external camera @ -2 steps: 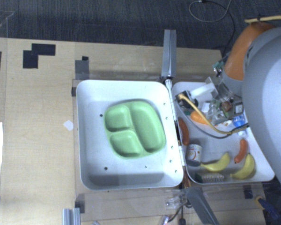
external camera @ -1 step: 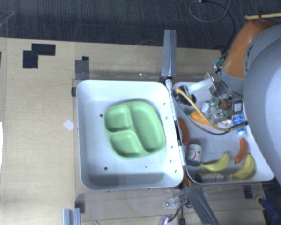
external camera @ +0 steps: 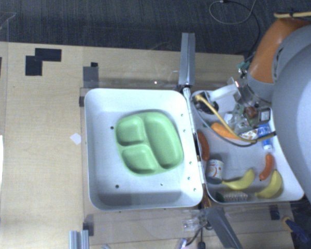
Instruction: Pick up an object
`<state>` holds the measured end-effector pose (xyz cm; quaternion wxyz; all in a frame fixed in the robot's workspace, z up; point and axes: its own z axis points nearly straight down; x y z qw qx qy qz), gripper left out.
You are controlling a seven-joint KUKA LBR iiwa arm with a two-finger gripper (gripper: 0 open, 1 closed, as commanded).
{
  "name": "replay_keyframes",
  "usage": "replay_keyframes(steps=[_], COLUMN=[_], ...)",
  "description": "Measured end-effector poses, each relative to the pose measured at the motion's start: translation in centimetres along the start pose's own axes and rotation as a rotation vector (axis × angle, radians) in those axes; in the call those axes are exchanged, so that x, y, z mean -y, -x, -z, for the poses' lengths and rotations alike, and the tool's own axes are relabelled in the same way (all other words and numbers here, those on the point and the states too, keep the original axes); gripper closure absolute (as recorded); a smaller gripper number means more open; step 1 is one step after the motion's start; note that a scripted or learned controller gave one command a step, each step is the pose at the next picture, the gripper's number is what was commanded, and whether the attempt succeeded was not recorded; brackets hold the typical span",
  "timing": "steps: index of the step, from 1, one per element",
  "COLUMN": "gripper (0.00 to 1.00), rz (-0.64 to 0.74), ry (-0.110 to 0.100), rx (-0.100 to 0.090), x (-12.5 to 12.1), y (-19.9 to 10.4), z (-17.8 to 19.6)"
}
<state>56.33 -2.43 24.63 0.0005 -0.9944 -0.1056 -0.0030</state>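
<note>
Hovering over rt bin point(external camera: 293, 191), claw point(external camera: 244, 119) sits low at bin's upper part; finger spread and any hold cannot be told, wiring obscures tips. Carrot point(external camera: 225, 131) lies just beside claw, to its lower left, contact unclear. Below claw, well apart: two bananas point(external camera: 238, 182) point(external camera: 271, 187), sausage point(external camera: 268, 165), small can point(external camera: 214, 167) at lower left. Green divided tray point(external camera: 147, 141) rests in left bin point(external camera: 98, 154), far left of claw.
</note>
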Motion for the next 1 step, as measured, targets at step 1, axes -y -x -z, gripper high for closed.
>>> replay_keyframes(steps=[1], gripper=[1.00], rz=[-0.005], ry=[0.000], rx=[0.005], x=[0.14], y=[3.17], z=[0.55])
